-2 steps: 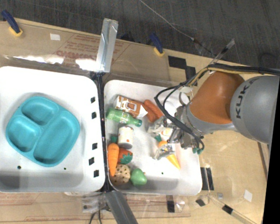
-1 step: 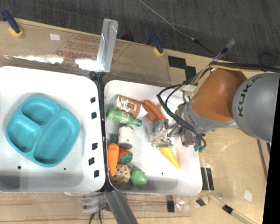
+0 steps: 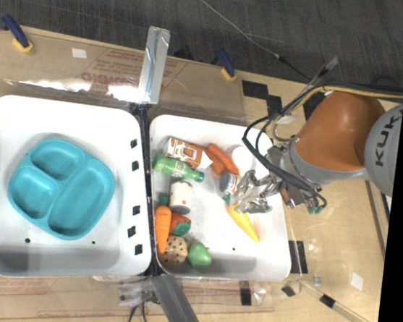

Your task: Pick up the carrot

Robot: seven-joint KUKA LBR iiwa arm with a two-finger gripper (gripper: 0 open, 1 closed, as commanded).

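Orange carrot point(image 3: 162, 222) beside strawberry point(image 3: 180, 225).

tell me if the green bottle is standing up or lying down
Lying down. The green bottle rests on its side in the right bin, stretched left to right, just below the orange and white box.

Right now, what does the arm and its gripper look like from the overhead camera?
The arm is grey with a broad, rounded orange band above the wrist and dark lettering on the grey casing. Black cables loop off the wrist. The gripper is a small metallic silver assembly.
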